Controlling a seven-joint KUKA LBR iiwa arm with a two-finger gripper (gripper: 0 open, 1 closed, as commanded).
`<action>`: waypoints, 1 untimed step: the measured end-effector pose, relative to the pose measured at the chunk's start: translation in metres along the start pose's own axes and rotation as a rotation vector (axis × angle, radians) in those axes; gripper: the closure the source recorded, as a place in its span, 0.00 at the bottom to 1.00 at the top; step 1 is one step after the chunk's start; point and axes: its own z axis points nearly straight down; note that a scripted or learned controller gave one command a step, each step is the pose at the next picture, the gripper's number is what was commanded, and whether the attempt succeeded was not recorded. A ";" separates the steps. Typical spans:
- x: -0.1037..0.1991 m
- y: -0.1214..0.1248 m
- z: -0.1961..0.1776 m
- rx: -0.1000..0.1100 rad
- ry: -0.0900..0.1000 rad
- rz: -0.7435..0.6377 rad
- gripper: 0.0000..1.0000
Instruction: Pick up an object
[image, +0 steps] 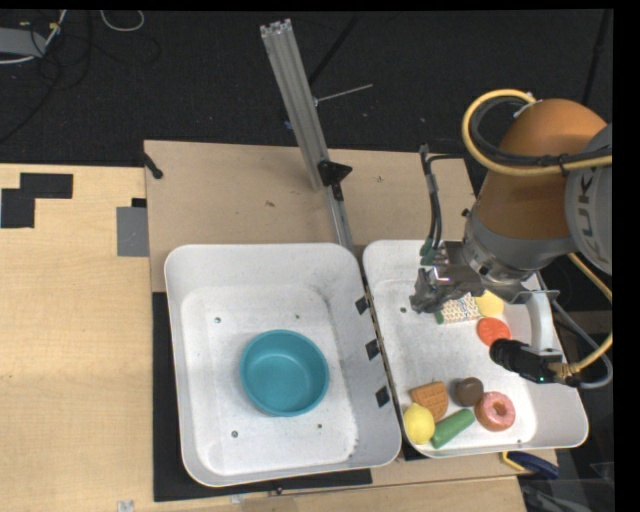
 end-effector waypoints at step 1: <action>0.051 0.001 0.020 0.001 0.000 0.001 1.00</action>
